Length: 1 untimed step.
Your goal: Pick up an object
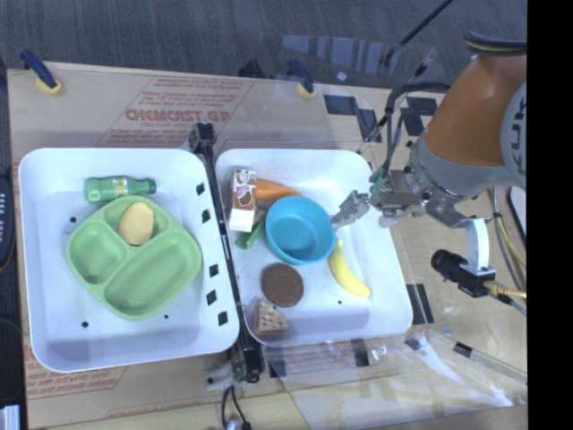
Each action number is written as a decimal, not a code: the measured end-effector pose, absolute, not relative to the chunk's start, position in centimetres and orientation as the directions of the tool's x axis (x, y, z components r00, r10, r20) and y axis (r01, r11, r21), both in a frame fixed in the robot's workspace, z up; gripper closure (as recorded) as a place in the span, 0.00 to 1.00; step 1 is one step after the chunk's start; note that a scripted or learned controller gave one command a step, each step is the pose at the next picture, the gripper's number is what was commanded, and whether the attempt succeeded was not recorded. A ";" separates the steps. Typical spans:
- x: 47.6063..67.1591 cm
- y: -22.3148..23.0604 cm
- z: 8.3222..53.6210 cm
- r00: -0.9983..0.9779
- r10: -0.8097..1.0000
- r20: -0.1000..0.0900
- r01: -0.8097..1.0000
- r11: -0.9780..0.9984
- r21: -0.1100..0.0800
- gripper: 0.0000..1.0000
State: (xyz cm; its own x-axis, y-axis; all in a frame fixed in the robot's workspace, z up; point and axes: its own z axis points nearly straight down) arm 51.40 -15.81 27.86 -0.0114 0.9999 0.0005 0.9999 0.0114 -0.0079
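In the right bin, a wedge-shaped toy is lying nearest, then a brown disc and banana, with the blue bowl farther back. The gripper is hovering by the bowl's right rim; I cannot tell its jaw state. Descending here, it is risking clipping the rim and skidding the bowl

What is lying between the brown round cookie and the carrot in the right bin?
In the camera view, the blue bowl lies between the cookie and the carrot.
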 end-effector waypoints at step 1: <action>51.0 -19.1 10.2 0.130 0.992 0.003 0.991 -0.130 -0.019 0.00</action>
